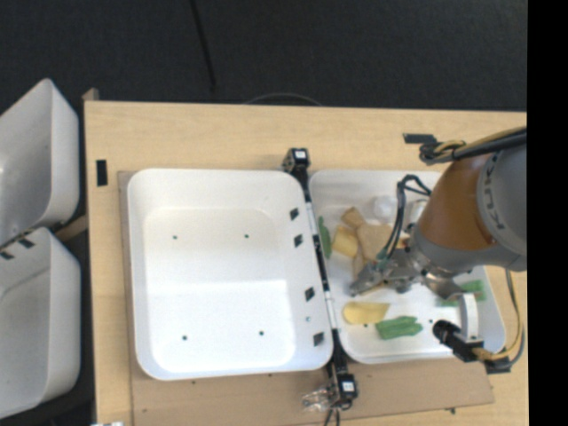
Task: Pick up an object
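Two smooth white bins (213, 362), rounded corners.

This is looking like a robot lab. A big grey and orange arm (470, 216) is reaching over a plain wood bench (222, 136). Two white bins (213, 273) are sitting side by side on it, and black cables (200, 34) are running across the dark floor (355, 34).

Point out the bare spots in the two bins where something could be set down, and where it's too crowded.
The left bin has a bare floor from wall to wall. The right bin is crowded: tan pieces, a yellow piece, and a green piece sit around the gripper. Its only bare strip runs along the near wall below the green piece.
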`<state>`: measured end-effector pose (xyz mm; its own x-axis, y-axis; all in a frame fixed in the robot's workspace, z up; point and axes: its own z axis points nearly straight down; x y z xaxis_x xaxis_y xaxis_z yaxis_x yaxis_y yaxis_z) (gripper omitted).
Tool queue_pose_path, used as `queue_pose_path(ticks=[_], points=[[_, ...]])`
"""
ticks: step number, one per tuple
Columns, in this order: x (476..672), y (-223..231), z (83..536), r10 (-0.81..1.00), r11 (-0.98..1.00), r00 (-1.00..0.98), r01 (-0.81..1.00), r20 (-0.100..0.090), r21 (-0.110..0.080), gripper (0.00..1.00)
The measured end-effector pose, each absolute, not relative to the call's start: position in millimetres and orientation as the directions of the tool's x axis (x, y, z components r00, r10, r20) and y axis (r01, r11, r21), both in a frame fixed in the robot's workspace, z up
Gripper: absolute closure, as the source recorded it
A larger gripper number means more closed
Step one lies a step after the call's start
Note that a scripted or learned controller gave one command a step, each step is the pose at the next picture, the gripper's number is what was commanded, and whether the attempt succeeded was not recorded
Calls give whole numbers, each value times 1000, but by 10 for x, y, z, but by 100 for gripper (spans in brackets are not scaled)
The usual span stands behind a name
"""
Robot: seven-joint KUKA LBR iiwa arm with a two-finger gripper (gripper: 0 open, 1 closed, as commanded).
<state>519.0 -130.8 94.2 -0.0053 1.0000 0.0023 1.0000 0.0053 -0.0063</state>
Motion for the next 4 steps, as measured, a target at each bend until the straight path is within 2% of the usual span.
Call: queue_pose_path(ticks=[1, 2, 3, 4], points=[[5212, -1354, 1114, 1000, -4, 4, 1000, 0, 2, 100], [5405, -1398, 1003, 1000, 3, -3, 1000, -1, 1, 100], [5398, -1397, 1007, 1000, -1, 1, 1000, 0, 1, 0], [5949, -1828, 1018, 1000, 2, -2, 1000, -4, 6, 0]])
